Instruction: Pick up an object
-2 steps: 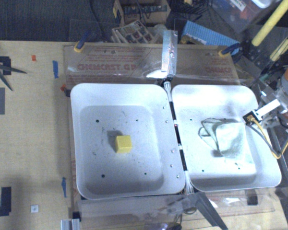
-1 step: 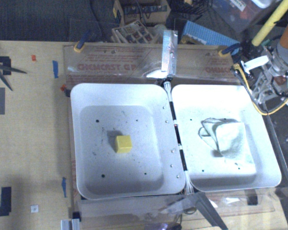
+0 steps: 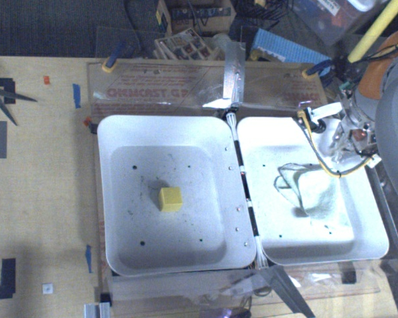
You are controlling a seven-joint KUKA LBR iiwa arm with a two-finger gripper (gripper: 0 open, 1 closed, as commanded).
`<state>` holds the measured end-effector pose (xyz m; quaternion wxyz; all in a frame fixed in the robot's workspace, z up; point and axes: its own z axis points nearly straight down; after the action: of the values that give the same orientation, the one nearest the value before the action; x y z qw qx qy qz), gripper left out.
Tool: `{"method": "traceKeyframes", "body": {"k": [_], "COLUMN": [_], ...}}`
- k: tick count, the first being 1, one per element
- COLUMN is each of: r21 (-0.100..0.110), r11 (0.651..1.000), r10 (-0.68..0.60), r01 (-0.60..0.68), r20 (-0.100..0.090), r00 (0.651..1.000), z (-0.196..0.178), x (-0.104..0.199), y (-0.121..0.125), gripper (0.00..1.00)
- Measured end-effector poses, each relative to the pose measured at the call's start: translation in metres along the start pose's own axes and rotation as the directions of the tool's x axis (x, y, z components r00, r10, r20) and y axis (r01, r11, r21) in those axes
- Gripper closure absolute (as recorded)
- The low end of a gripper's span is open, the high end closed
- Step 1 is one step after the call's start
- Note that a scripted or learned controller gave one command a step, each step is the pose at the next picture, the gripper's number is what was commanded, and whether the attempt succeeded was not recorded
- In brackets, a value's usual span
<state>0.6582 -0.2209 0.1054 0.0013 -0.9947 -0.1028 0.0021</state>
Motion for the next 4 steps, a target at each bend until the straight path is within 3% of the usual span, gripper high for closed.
{"method": "traceKeyframes", "body": {"k": [1, 2, 4], "r21": [0.000, -0.003, -0.005], "r11": [1.000, 1.000, 1.000], "r10": [-0.005, 0.002, -0.005], "r01": [0.005, -0.002, 0.005], "r20": [-0.001, -0.005, -0.006], "r00": [1.000, 1.000, 1.000], "z": [-0.011, -0.062, -0.083], "x": [0.002, 0.000, 0.001], "y": [-0.002, 0.002, 0.000], "gripper": [1.00, 1.00, 1.00]}}
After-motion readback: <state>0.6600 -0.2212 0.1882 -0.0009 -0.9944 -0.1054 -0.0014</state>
